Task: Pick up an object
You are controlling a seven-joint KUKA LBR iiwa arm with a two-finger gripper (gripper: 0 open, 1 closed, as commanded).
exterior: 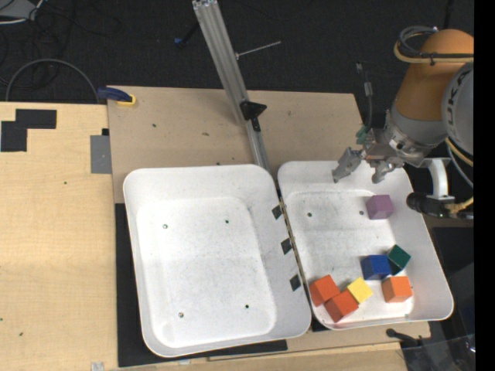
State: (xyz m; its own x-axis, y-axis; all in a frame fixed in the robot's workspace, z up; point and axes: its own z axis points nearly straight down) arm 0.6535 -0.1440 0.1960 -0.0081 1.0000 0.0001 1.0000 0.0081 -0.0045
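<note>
My gripper (361, 171) hangs over the far edge of the right bin (332, 207), fingers spread apart and open, with nothing between them. A purple cube (379, 206) lies just below and right of it, apart from the fingers. Near the bin's front corner sit several blocks: a blue cube (376, 267), a dark green cube (399, 257), a yellow cube (360, 291), an orange cube (397, 288), and two red-orange cubes (325, 288) (341, 305).
The left bin (201, 253) lies beside the right one, joined by black clips (285, 245). A slanted aluminium rail (229, 68) rises behind the bins. The grey arm with its orange band (433, 76) comes in from the right.
</note>
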